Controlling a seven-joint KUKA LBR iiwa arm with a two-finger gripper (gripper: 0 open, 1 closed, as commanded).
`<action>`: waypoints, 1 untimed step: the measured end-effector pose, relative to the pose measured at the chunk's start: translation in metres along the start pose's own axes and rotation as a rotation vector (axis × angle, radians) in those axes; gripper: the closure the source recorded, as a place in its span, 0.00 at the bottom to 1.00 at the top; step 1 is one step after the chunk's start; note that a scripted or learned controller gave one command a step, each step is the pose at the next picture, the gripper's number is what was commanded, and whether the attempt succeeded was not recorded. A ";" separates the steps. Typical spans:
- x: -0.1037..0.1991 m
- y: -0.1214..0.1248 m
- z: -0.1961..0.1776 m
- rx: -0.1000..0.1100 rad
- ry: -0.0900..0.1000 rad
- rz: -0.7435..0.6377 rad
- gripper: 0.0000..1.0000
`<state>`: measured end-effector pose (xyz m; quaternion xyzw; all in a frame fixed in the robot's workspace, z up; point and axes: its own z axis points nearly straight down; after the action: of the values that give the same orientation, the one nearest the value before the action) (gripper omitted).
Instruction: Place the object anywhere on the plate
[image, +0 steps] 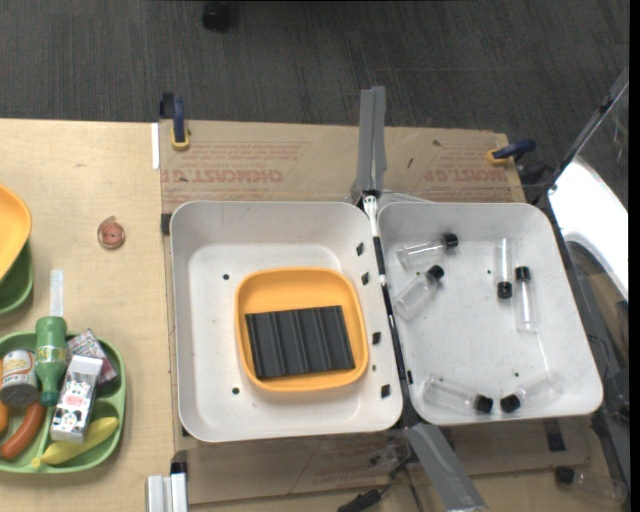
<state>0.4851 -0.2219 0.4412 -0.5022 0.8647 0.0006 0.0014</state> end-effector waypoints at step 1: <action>0.003 0.005 0.000 -0.001 -0.001 -0.440 0.00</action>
<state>0.4794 -0.2220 0.4409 -0.6787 0.7344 0.0011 0.0016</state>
